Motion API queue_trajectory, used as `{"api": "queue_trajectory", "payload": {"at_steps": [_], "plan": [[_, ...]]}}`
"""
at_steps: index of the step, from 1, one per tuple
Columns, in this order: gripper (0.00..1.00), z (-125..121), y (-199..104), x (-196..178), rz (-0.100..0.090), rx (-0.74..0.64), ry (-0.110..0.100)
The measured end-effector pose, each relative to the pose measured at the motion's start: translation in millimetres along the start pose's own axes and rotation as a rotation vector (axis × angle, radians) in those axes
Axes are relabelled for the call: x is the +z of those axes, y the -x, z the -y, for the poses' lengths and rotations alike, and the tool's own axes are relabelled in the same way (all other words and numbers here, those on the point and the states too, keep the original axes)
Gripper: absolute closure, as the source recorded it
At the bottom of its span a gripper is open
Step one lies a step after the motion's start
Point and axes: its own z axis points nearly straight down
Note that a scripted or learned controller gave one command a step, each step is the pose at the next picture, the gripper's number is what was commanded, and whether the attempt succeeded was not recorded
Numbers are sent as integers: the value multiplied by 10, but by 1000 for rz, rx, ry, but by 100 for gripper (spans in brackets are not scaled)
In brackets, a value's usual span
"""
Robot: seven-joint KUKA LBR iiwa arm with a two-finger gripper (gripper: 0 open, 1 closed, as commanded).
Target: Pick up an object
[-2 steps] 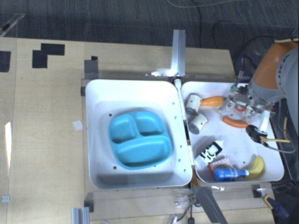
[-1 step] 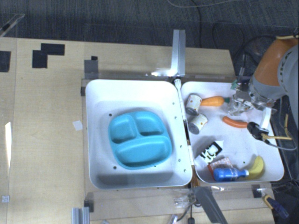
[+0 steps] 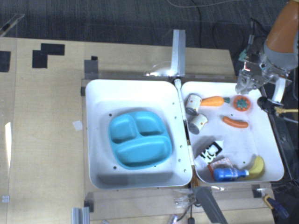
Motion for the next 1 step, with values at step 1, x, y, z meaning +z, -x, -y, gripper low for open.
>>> {"api": "queue_trajectory", "payload": {"at_steps": [1], "plan": [[100, 290, -199, 112, 0, -52, -5]]}}
